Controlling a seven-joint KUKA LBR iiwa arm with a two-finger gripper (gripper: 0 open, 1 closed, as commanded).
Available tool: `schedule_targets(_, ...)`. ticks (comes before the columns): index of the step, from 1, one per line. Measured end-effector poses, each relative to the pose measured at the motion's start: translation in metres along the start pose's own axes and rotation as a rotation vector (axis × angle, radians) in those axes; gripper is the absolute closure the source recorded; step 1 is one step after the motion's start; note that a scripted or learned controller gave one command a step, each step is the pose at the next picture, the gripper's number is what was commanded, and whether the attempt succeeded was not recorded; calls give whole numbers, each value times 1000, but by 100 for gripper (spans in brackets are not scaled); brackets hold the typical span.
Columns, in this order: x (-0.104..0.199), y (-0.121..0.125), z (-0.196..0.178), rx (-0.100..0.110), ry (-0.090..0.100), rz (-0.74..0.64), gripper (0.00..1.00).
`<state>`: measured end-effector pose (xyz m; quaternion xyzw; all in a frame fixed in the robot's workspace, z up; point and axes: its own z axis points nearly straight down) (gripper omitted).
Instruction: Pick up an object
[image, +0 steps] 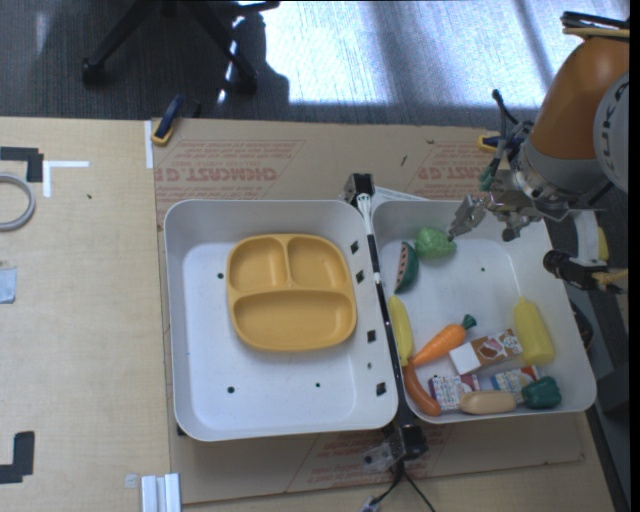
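- overhead, the desk (80, 330) carries two shallow white bins side by side; the right bin (500, 262) serves as the landmark for everything below.
- touching the right bin's left wall is the left bin (200, 380), and a yellow divided plate (292, 291) lies in it, well apart from the right bin.
- the arm (590, 90), grey with an orange band, hangs over the right bin's far right corner.
- the end effector (490, 212) sits low over the right bin's far end; its fingers look slightly parted with nothing between them.
- a green leafy toy (435, 243) lies on the right bin's floor near its far left corner, just beside the end effector's tip; whether they touch cannot be told.
- a watermelon slice (404, 267) leans against the right bin's left wall, just beside the green toy.
- a banana (400, 327) lies along the same left wall, further toward the near end.
- a carrot (442, 343) lies slantwise in the right bin's middle, touching a small box (487, 352).
- a yellow corn cob (533, 332) lies near the right bin's right wall.
- along the right bin's near wall lie a red sausage-like piece (418, 391), a flat packet (480, 384), a tan bread roll (487, 403) and a dark green item (543, 393).
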<state>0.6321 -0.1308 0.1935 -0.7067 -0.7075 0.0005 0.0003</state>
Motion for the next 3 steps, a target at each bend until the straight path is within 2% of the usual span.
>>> schedule_targets(1,35,-2,91,-1,0,223,0)
schedule_targets(2,35,-1,81,-1,0,223,100)
schedule_targets(3,106,9,-16,-2,-1,151,100)
